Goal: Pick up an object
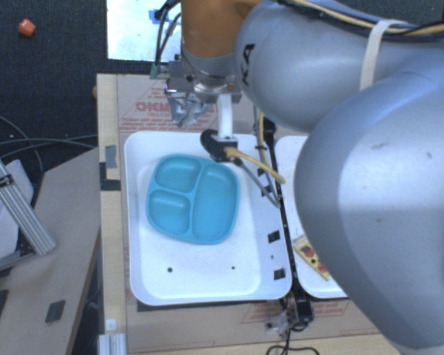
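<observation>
A light blue divided plate (pixel 194 198) with three compartments lies flat in the left white bin (pixel 200 279), in its far half. My gripper (pixel 186 114) hangs over the bin's far rim, just beyond the plate's far edge, and nothing shows in its grasp. In the right bin (pixel 318 287) a small flat piece (pixel 311 258), yellow and red, peeks out beside the arm. The grey arm (pixel 355 124) hides most of that bin.
The bins sit side by side on a cardboard sheet (pixel 144 102). Metal rails (pixel 18 205) lean at the left beside a tan board. A small red object (pixel 26 27) lies on the dark floor at the far left.
</observation>
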